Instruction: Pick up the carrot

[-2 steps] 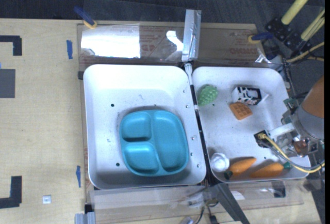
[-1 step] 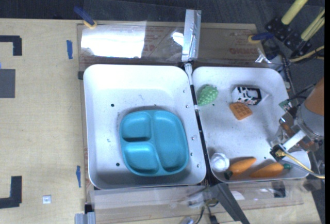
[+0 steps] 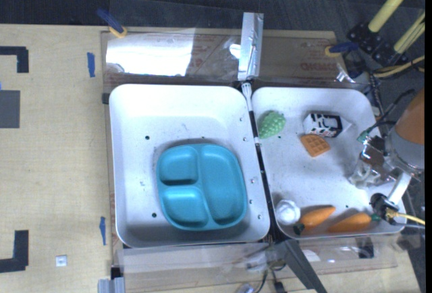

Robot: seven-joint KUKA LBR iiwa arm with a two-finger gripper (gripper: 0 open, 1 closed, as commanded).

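Two orange carrot-shaped pieces lie end to end along the front wall of the right bin (image 3: 351, 99). One carrot (image 3: 317, 216) is nearer the middle, and the other carrot (image 3: 351, 222) is to its right. My gripper (image 3: 368, 173) hangs over the right side of that bin, just behind the right-hand carrot and apart from both. The grey arm with its orange band (image 3: 412, 124) comes in from the right edge. Nothing shows in the gripper.
The right bin also holds a green knobbly ball (image 3: 272, 123), a black-and-white item (image 3: 322, 123), a tan waffle piece (image 3: 314, 144) and a small white object (image 3: 287, 211) beside the carrots. A blue divided plate (image 3: 201, 185) lies in the left bin (image 3: 135, 116).
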